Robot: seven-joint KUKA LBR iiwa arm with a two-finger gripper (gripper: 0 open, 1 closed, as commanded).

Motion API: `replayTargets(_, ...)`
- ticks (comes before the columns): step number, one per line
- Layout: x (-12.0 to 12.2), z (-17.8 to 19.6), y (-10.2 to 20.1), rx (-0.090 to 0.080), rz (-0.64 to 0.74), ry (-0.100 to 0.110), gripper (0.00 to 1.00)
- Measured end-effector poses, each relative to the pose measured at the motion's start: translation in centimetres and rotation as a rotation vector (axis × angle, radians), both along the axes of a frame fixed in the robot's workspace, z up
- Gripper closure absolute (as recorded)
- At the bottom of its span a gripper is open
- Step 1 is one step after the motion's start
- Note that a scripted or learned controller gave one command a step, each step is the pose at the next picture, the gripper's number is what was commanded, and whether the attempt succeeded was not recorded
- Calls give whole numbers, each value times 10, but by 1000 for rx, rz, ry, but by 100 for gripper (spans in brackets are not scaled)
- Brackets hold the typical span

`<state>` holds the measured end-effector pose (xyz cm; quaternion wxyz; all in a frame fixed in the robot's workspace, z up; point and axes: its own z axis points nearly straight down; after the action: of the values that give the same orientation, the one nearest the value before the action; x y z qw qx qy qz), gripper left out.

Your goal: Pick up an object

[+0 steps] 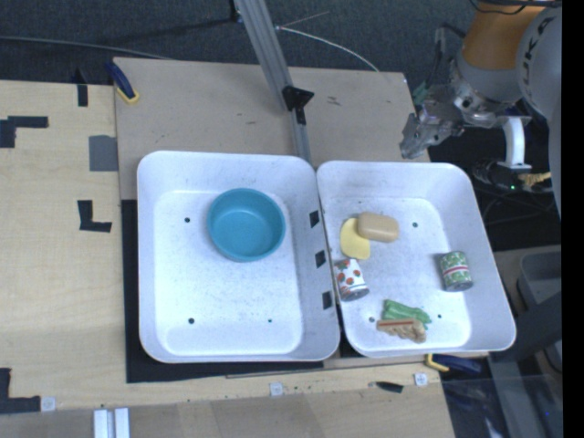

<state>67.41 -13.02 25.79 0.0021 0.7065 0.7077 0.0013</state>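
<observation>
hand (422,138) seen above right bin's (488,245) far rim, nothing held, finger opening can't be told | nearest objs: tan bun-like item (378,227) on yellow piece (353,240), bin center-left | judged light, soft-ish; best gripped across short sides | small can (454,270) rigid, slippery alt.

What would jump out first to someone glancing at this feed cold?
Probably the blue bowl, alone in the left bin, the brightest thing on the bench. Next, the clutter in the right bin: a yellow and tan piece near the middle, a small can by the left wall, a green can toward the right and a green and brown toy at the front. The gripper hangs above the bench behind that bin's back rim.
</observation>
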Motion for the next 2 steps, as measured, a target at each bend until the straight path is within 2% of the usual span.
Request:
replayTargets(1,-23,6,46,2,2,7,100)
replayTargets(2,-49,-12,91,2,3,9,100)
